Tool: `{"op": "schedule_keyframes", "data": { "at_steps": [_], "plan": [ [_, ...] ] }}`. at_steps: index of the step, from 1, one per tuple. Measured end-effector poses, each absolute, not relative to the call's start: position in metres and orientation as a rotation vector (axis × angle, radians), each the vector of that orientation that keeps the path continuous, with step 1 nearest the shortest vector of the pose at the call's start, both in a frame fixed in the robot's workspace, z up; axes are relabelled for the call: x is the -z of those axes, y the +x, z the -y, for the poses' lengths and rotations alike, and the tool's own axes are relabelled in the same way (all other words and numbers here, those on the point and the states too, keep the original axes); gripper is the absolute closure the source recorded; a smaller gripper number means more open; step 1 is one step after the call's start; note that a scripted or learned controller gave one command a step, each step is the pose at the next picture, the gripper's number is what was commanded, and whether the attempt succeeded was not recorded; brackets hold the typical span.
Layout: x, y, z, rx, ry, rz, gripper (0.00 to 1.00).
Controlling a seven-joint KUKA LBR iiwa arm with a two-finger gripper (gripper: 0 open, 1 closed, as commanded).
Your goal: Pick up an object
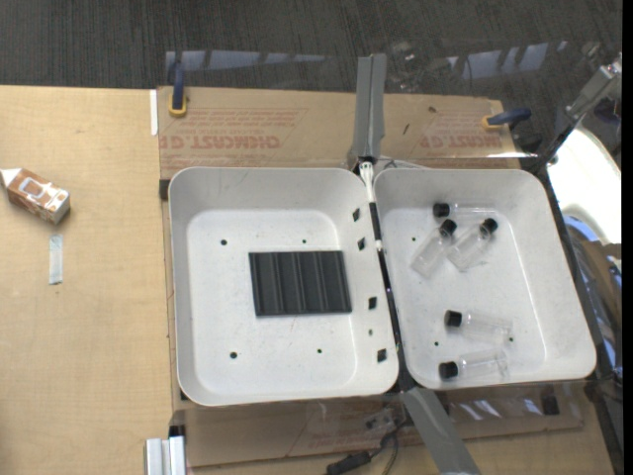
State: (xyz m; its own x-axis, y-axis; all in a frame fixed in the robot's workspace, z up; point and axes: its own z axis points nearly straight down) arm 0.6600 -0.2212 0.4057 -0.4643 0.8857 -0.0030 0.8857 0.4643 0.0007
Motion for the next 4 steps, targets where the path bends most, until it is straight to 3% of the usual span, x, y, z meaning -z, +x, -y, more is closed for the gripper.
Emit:
{"op": "schedule_keyframes", "data": {
  "at_steps": [1, 2, 4],
  "plan": [
    [-0.4422, 0.6598, 0.222, 0.001, 0.976, -2.982, 0.0],
    [-0.4421, 0.6527, 0.2219, -0.001, 0.192, -3.133, 0.0],
    [-0.4426, 0.6601, 0.2214, 0.0, -0.943, -2.99, 0.0]
  ]
}}
